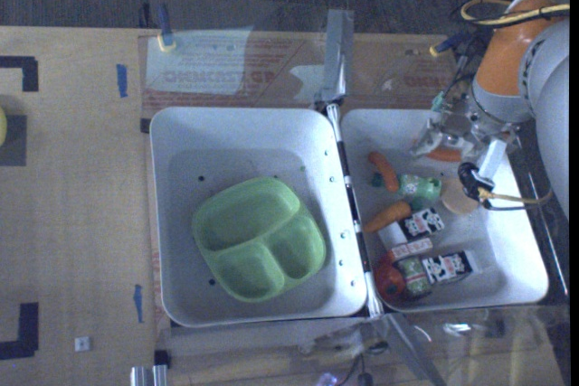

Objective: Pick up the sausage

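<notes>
Sausage (383, 171) lies in the right bin (520, 280), at its upper left, just above the small green bottle (419, 187) and well clear of the carrot (387, 216) below that. Gripper (450, 143) hangs up and to the right of the bottle, over something orange; whether it is open or closed I cannot tell.

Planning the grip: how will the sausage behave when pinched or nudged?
The sausage is a short rounded cylinder lying flat, so it will probably roll if nudged sideways. Its smooth orange-red skin may slip between fingers. It looks like a small toy, likely light and fairly stiff.
</notes>
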`<state>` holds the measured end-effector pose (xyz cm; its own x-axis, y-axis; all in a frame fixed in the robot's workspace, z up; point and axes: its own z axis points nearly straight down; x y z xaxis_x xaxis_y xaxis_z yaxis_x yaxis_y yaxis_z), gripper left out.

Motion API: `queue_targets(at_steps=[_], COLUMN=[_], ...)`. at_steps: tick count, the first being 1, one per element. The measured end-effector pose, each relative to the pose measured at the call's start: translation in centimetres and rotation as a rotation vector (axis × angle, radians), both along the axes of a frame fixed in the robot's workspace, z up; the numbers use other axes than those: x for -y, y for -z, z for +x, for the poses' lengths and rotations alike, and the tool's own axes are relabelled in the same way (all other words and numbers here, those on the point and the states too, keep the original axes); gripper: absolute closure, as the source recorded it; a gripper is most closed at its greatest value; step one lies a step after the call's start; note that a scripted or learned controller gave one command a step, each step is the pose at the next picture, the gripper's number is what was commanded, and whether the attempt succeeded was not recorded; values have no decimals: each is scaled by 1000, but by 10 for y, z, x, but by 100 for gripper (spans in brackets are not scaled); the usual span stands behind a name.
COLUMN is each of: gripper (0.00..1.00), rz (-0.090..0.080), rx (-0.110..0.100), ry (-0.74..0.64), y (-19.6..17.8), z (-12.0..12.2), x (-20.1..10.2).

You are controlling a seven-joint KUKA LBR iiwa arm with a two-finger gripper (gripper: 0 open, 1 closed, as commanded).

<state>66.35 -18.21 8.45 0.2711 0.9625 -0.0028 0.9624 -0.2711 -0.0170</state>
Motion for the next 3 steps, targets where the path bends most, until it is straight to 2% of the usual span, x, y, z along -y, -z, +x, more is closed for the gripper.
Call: queue_targets(at_steps=[1,2,3], gripper=[100,100,0], rz=[-2,-3,-3], rx=[-3,21,19], ry=[-2,7,7], y=[-10,-125,-124], z=[0,5,4], x=[0,-51,-50])
